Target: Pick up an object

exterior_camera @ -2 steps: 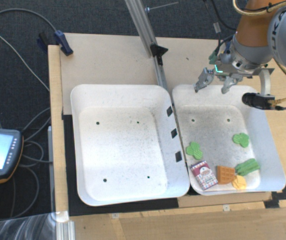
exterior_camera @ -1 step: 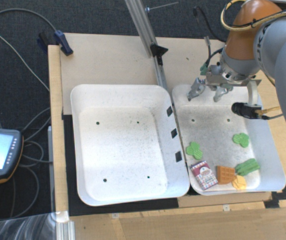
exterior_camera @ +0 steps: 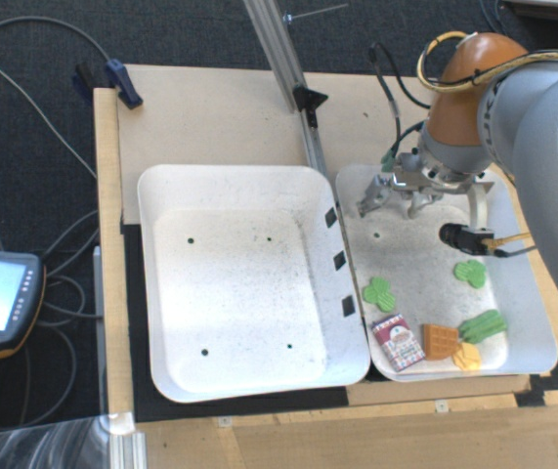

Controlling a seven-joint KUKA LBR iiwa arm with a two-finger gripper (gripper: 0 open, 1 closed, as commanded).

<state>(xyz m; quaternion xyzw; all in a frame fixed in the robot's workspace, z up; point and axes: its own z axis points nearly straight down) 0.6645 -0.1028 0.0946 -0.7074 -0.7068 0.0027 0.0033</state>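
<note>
The right bin [exterior_camera: 523, 291] holds small toys; the gripper [exterior_camera: 399, 201] hangs spread apart above its far end.

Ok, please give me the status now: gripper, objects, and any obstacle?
Gripper at far end of right bin, nothing between fingers. Green pieces, small red box, orange items lie at near end, untouched. Nothing in the way.

Grey arm [exterior_camera: 537, 115] enters from the right of the camera view, with the orange band [exterior_camera: 469, 76] above the wrist turned toward the camera. Wrist points downward. Gripper [exterior_camera: 396, 201] hangs low at the arm's end, its metal fingers [exterior_camera: 371, 203] spread apart, nothing between them.
</note>
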